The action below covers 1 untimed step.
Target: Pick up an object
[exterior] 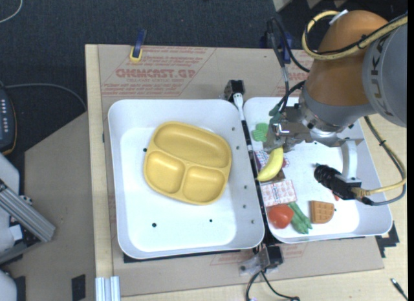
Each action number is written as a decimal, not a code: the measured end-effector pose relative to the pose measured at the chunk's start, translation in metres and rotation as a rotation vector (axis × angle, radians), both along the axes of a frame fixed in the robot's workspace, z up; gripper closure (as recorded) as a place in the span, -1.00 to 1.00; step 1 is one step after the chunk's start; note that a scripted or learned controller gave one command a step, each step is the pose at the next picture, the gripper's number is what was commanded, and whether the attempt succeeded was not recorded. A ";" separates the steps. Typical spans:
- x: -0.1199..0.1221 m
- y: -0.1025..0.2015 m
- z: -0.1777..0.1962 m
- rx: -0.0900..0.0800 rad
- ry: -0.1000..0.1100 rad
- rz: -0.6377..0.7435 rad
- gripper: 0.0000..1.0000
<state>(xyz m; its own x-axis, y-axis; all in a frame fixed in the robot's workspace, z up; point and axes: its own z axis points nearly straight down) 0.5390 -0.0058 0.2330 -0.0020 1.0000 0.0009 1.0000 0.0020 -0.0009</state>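
- A brown cardboard-covered surface (162,66) stands on a dark carpeted floor and carries two white bins side by side.
- The left bin (119,183) holds a yellow divided plate (187,162), lying flat near its middle.
- In the right bin (352,227), a banana (272,165) lies close to the left wall, tilted, with its upper end just under the hand.
- A small green piece (261,131) sits above the banana, by the same wall.
- Below the banana lie a pink-and-white packet (278,193), then a red tomato (280,215) touching a green vegetable (299,219).
- A brown waffle (321,211) lies just right of these.
- The hand (284,139) hangs over the banana's top end; I cannot tell whether it is clenched or released.
- The arm (343,66) reaches in from the right.
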 end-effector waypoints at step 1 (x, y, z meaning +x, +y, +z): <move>-0.008 -0.005 -0.017 0.000 0.002 -0.003 1.00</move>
